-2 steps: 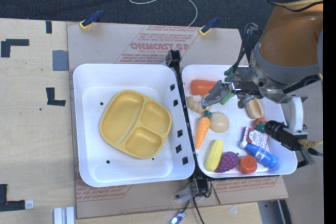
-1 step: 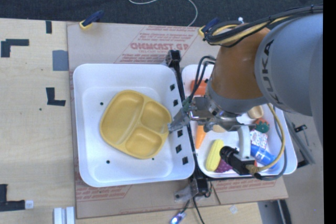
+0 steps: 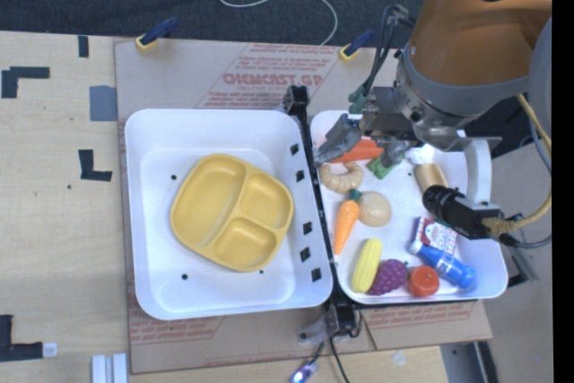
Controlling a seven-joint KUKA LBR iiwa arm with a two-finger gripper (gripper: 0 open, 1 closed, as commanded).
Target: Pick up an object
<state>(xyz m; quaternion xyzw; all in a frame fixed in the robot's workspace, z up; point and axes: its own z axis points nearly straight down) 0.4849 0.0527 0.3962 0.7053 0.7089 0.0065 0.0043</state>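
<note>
Orange plastic shows just under our tool (image 3: 363, 148), low at the far end of the right bin (image 3: 489, 275); we judge nothing lifted yet. We cannot tell how the tool stands, nor whether it touches that orange piece (image 3: 366, 152). Near it lie a carrot (image 3: 344, 224), a corn cob (image 3: 365, 264) and grapes (image 3: 387, 276). A yellow tray (image 3: 231, 211) sits in the left bin (image 3: 148, 220).
</note>
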